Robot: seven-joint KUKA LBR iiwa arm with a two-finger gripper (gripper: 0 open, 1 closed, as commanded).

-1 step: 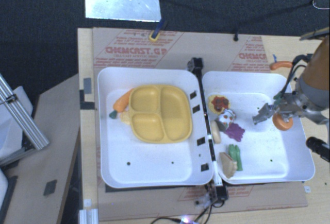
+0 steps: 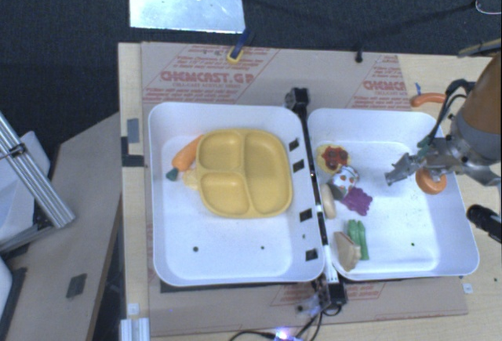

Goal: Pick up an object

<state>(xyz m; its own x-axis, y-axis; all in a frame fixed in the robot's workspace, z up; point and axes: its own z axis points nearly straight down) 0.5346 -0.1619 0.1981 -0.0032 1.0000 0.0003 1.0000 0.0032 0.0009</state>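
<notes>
Several small toys cluster along the right bin's (image 2: pixel 392 136) left wall — I'm in the approach step. My gripper (image 2: pixel 394 172) hovers well right of them, fingers seemingly parted, nothing between. Next I must move left and descend over the purple piece (image 2: pixel 358 199).

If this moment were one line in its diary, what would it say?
gripper: over right bin, nothing held | toys: clustered at bin's left | yellow tray: left bin

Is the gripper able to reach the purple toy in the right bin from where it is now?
Probably yes. The gripper hangs over bare floor of the right bin, and nothing stands between it and the purple toy, which lies uncovered.
</notes>
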